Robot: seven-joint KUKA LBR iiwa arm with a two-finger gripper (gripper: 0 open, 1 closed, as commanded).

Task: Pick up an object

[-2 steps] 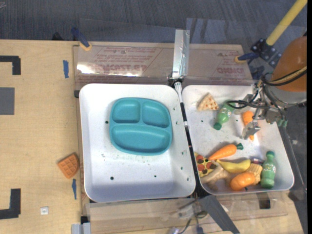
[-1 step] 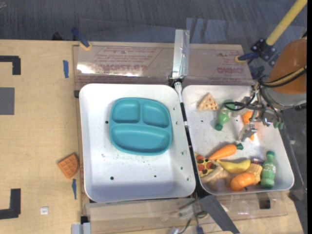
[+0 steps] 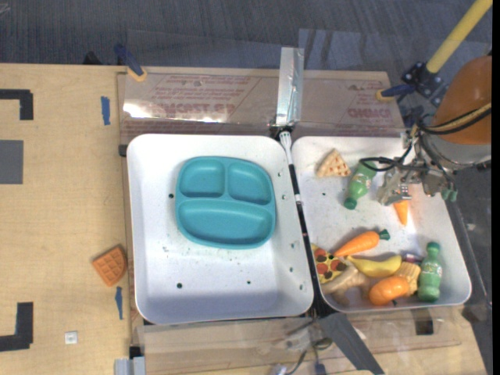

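My gripper (image 3: 402, 192) hangs over the upper right part of the right bin (image 3: 461, 287). A small orange carrot piece (image 3: 401, 212) shows right at its tip, touching or just under it; whether it is gripped is unclear. Just left of the gripper lies a small green bottle (image 3: 357, 190), and beyond that a pizza slice (image 3: 333, 164). Along the bin's front lie a large carrot (image 3: 359, 243), a banana (image 3: 375, 266), an orange fruit (image 3: 389, 289), a second green bottle (image 3: 430, 270) and a pizza piece (image 3: 328, 264).
The left bin (image 3: 148, 287) holds a teal divided plate (image 3: 226, 201). A toy waffle (image 3: 109, 265) lies on the bench left of the bins. A rim divides the two bins (image 3: 295, 209). The arm's orange band (image 3: 469, 104) rises at the right.
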